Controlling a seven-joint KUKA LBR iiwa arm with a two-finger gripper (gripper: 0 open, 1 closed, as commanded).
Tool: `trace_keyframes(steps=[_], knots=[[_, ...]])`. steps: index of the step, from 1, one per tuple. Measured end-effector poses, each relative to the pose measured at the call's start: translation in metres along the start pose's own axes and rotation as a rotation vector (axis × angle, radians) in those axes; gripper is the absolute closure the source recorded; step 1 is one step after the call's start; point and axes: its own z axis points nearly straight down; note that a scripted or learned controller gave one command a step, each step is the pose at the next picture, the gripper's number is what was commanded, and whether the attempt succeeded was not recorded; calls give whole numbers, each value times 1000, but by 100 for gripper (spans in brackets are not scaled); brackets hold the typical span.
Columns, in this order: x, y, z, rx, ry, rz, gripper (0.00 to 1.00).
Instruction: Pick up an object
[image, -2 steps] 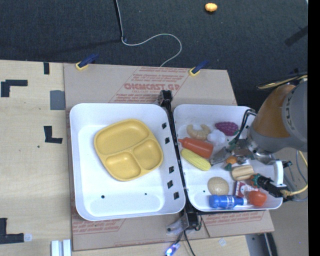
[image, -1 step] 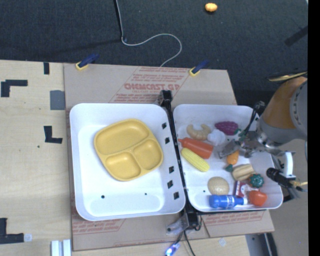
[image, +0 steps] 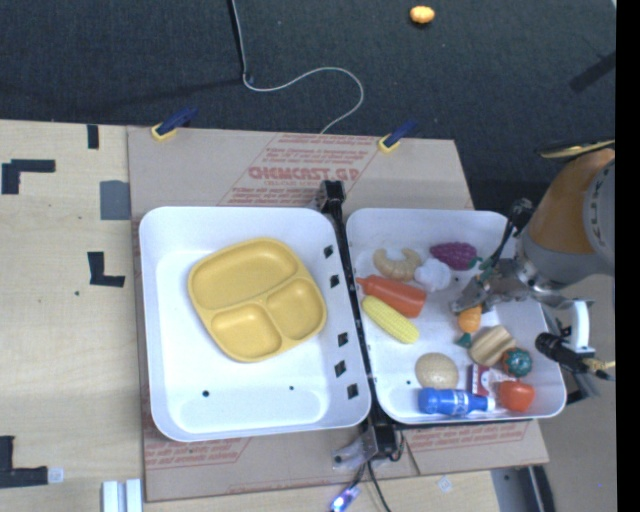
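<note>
Pincer: the gripper (image: 470, 300) sits low inside the right bin, near that bin's middle right; whether it is released or clenched I cannot tell.
Arm: the grey arm (image: 575, 235) with its orange band comes in from the right edge, over the right bin's rim.
Right bin: the right bin (image: 400, 222) holds all the toy food, crowded around the pincer.
Just under the pincer: a small orange piece (image: 470, 321) lies right beside the tip; whether they touch cannot be told.
Below the pincer: a bread roll (image: 491, 343), and past it a green ball (image: 518, 362), a tomato (image: 515, 396) and a red-and-white packet (image: 482, 381).
Below and left of the pincer: a potato (image: 436, 370), with a blue bottle (image: 451, 402) lying on its side along the bin's near wall.
Left of the pincer: a carrot (image: 395, 293) and, just under it, a corn cob (image: 390, 320), both lying slantwise near the wall between the bins.
Above and left of the pincer: a tan peanut-shaped piece (image: 397, 264), a white lump (image: 434, 274) and purple grapes (image: 454, 254).
Left bin: the left bin (image: 165, 330), well to the pincer's left, holds one yellow divided plate (image: 258, 298) with three compartments.
Under both bins: a cardboard sheet (image: 300, 170) held by clamps.
</note>
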Motion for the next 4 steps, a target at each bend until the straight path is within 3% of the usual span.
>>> trace_keyframes(steps=[1,2,3,4], knots=[[52,91,-12,26,2,-11,100],[86,30,-106,4,3,0,100],[184,28,-103,5,5,-8,100],[223,5,-234,-10,4,-5,100]])
